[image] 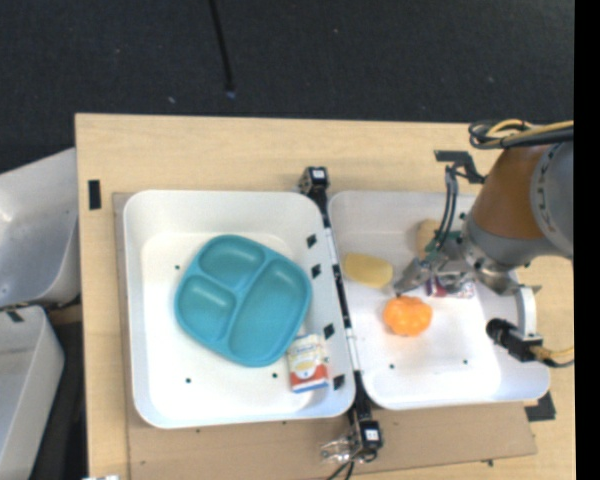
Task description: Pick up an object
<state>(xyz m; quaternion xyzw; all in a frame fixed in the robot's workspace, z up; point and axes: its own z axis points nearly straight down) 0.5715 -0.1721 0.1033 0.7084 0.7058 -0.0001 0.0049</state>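
With the end effector [435,276] hanging low inside the right bin [430,388], reaching in at the end of the grey arm [515,208] from the right. Leaving its state unsettled: apart or together, impossible to tell under the wrist and cables, and seeing nothing clamped in it.

Hovering close to the likeliest pick, probably because three loose things are sitting within easy reach there. Counting them: one orange ball [407,317] just beside the end effector, toward the front rim and a little toward the divider; one yellow lump [368,268] near it on the divider side; one tan piece [425,234] just behind it, partly hidden by the cables. Judging the ball the nearest, but possibly apt to roll if nudged off centre.

Counting two things well apart from the end effector, across the divider in the left bin [145,388]: one blue divided plate [243,299], lying flat and too broad for an easy pinch, and one small carton [307,363] tucked against the corner by the divider, awkward to approach.

Counting two bins in all, resting side by side on the worktop [100,158], keeping everything contained. Judging nothing lifted yet.
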